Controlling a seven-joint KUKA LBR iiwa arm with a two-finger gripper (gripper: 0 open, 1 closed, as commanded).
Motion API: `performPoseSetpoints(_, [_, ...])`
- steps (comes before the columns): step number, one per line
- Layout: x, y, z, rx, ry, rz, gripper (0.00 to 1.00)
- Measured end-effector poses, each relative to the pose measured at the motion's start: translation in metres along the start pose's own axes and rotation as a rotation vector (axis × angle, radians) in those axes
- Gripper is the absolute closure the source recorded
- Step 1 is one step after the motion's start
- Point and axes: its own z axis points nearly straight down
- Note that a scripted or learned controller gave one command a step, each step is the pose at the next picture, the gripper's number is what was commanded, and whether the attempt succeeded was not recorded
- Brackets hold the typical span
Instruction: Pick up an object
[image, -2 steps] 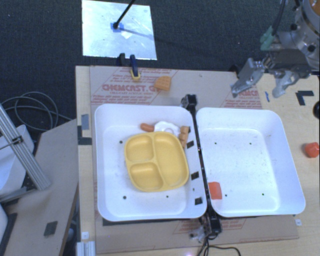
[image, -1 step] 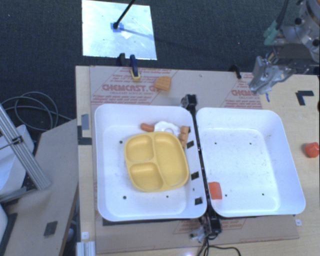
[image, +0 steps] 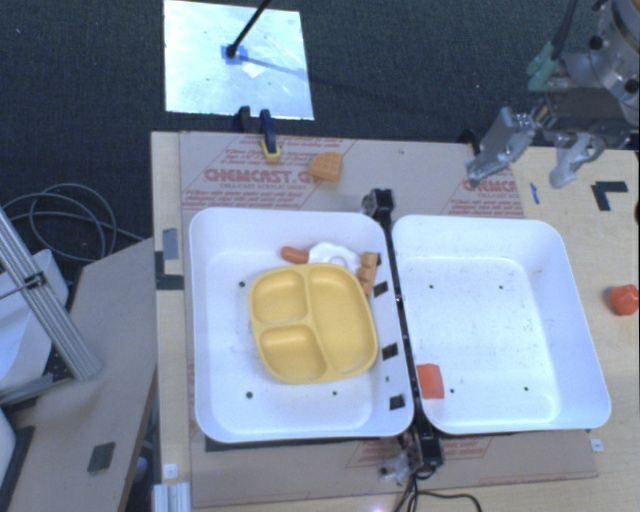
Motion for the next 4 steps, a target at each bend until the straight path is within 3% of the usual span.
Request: performPoseSetpoints(4, [0.0, 0.0, 0.0, 0.0, 0.0, 0.0, 0.0])
